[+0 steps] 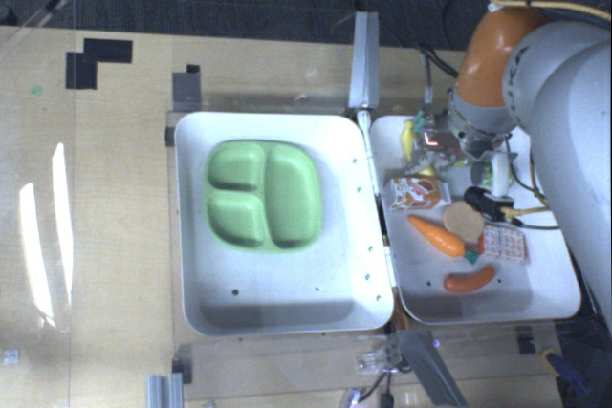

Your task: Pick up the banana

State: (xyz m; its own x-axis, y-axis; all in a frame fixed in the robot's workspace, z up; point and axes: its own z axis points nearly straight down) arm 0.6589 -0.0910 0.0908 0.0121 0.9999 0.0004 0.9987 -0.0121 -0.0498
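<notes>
Banana (408,139) lying at upper left corner of right bin (555,296), hard against its wall. Gripper (442,140) just beside it; finger state impossible to tell. Risk: striking the wall, or snagging the snack packet (415,192) below.

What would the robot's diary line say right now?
hand over right bin | banana beside hand, not lifted | green tray in left bin

The grey arm (564,100) reaches in from the right — orange band up, claw (432,139) lowered.
</notes>
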